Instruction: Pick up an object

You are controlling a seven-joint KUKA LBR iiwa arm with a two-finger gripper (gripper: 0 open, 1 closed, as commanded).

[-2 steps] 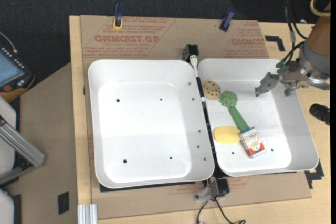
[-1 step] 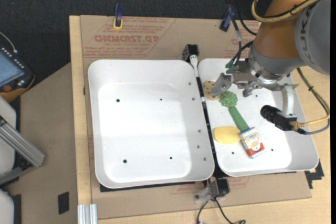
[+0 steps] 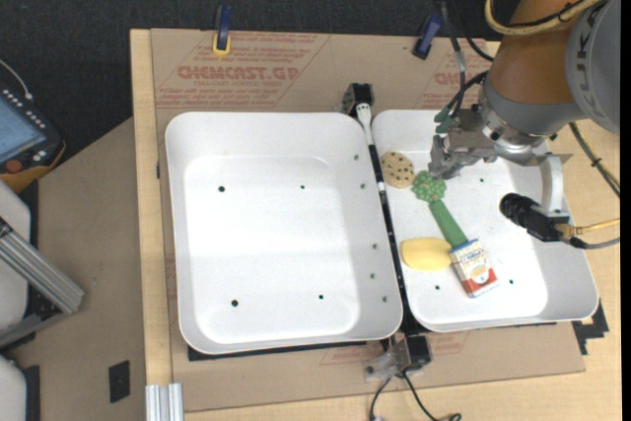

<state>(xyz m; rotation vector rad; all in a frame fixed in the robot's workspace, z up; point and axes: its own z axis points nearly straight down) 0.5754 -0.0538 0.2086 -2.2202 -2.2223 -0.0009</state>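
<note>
In the right shallow white plastic bin (image 3: 552, 296), nearest the camera, a small red-and-white carton (image 3: 474, 268) touches the handle end of a green plastic brush (image 3: 440, 207), with a yellow lemon-shaped object (image 3: 425, 254) just beside them. Farther back, a round tan speckled cookie (image 3: 397, 169) lies near the bin's left wall. The claw (image 3: 444, 159) hovers at the brush's green head; whether it is clenched or released cannot be told, and the left shallow white bin (image 3: 197, 138) sits beside it on the cardboard-covered desk (image 3: 148, 212).

arm (image 3: 552, 54) reaches in, tool (image 3: 446, 156) lowered.
</note>
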